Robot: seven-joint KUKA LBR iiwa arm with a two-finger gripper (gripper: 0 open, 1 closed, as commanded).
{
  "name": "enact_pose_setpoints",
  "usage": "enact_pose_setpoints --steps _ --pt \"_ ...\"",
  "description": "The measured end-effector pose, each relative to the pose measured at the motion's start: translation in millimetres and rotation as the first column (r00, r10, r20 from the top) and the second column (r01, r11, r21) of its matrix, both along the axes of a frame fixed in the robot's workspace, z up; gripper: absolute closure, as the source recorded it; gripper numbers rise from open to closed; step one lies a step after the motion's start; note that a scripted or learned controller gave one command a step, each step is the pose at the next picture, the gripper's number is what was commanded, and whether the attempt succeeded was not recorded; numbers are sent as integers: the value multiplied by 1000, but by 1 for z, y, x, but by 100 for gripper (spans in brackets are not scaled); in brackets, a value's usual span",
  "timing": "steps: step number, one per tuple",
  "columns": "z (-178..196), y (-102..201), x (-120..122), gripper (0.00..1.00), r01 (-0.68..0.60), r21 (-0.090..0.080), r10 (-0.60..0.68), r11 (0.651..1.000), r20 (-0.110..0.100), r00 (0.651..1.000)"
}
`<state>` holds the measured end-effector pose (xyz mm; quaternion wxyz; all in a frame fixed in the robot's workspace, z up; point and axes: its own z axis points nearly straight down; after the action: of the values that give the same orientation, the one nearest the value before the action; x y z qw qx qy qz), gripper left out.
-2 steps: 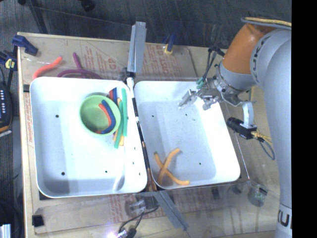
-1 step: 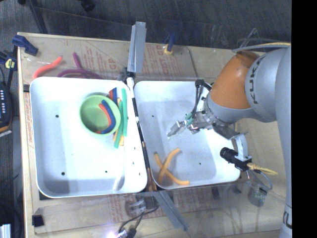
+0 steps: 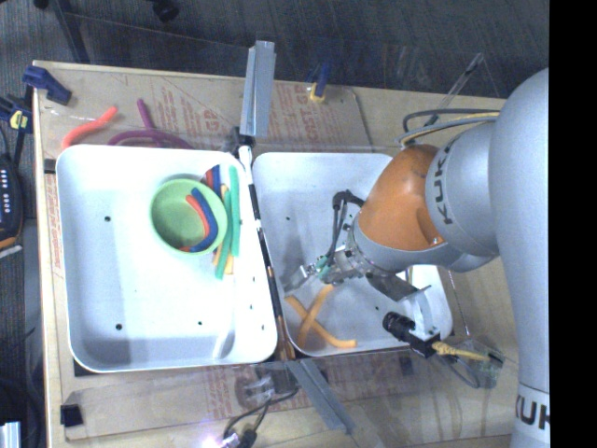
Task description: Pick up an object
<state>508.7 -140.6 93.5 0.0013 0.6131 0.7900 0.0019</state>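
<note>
Fingers [image 3: 312, 271]: sitting low in the right bin, lower centre of the frame, pointing toward the lower left; whether they are apart or together cannot be told, the metal tips blurring into a small greenish patch
Orange object [image 3: 312, 320]: a bent, strap-like orange piece lying on the floor of the right bin, just below the fingers; one limb is running up toward the tips, the other is trailing right along the bin's lower wall; contact with the tips cannot be made out
Arm [image 3: 410, 208]: reaching in from the right of the frame, its orange band hanging over the right bin, grey links filling the right side
Right bin [image 3: 280, 180]: lying at centre right, white and shallow
Left bin [image 3: 103, 278]: lying at centre left, touching the right bin along a dark seam
Green bowl [image 3: 182, 215]: sitting in the upper right part of the left bin, with red, blue and green curved pieces resting across its right rim
Tabletop [image 3: 168, 105]: showing pale brown around both bins, with an orange and purple cord lying at upper left
</note>
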Motion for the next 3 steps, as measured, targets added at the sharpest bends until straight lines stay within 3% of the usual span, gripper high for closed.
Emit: enact_pose_setpoints --steps 1,2,3 --pt "11 0 1 100 -7 -2 7 1000 1 1000" --pt "10 0 1 0 -7 -2 7 1000 0 1000" --pt "20 0 1 100 -15 -4 15 1000 -2 1000"
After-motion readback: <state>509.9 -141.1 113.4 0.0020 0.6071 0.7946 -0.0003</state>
